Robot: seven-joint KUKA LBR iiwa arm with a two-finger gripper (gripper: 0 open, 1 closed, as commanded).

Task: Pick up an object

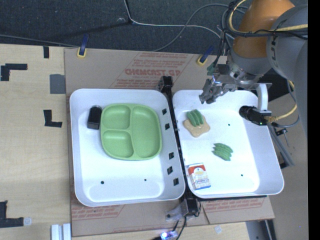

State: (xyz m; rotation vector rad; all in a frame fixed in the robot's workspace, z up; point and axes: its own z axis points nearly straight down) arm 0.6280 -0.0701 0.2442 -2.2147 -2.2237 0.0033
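The gripper hung at the far left of the right bin, jaws' state impossible to tell, just beyond a green-topped tan toy whose lumpy top could, I judged, slip free.

A robotics lab: taped bench, cardboard sheet, loose cables, two white bins.

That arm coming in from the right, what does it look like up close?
The arm is grey with a bulging orange band above the wrist. Yellow and dark cables loop around it. Its gripper is a small dark metal piece.
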